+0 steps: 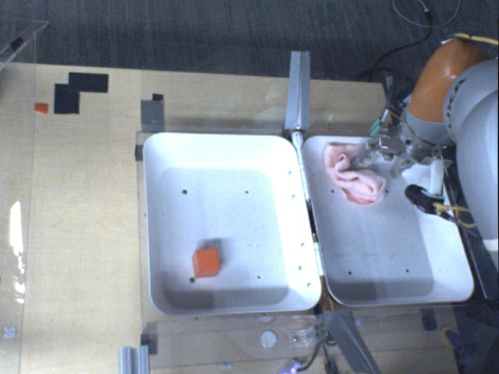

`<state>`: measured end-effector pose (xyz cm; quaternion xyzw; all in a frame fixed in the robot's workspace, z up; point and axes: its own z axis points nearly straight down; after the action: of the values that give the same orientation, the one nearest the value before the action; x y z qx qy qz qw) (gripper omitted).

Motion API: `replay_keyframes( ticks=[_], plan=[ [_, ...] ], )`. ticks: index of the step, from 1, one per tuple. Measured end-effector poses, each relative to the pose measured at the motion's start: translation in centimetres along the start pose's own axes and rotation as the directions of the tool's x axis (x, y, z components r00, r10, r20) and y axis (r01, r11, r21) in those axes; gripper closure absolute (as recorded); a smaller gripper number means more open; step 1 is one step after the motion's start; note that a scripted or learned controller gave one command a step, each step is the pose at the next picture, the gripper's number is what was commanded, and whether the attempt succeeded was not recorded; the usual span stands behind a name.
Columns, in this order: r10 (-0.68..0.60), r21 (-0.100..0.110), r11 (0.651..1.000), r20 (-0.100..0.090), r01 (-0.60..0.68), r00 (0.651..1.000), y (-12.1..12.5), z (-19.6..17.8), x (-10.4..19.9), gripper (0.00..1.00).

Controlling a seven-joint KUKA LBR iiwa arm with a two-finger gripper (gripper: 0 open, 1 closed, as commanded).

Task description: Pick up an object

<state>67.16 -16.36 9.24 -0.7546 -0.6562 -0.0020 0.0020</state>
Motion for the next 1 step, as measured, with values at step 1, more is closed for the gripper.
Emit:
replay_keyframes(
  ticks=[1],
  plan=[
    [-0.232, -0.022, 0.972, 0.011, 0.232, 0.973, -3.19, -0.33, 2.23, 0.0]
  ],
)
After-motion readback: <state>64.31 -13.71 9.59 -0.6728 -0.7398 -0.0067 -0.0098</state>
